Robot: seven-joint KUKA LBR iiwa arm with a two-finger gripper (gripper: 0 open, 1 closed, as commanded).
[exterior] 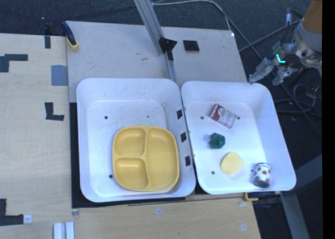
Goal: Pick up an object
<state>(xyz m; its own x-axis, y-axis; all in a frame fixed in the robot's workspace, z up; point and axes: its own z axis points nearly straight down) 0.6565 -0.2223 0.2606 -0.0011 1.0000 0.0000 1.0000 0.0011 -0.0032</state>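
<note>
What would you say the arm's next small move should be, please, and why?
Probably a move leftward and toward the camera, bringing the gripper over the right-hand white bin. It sits above and outside that bin's far right corner, holding nothing, while the small red and white packet, dark green lump, pale yellow round piece and small silvery object all lie inside.

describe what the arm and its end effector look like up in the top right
The arm has an orange band above a grey wrist. The end effector is grey metal with dark parts, a small cyan-green light glowing on it, and thin dark cables trailing nearby.
</note>
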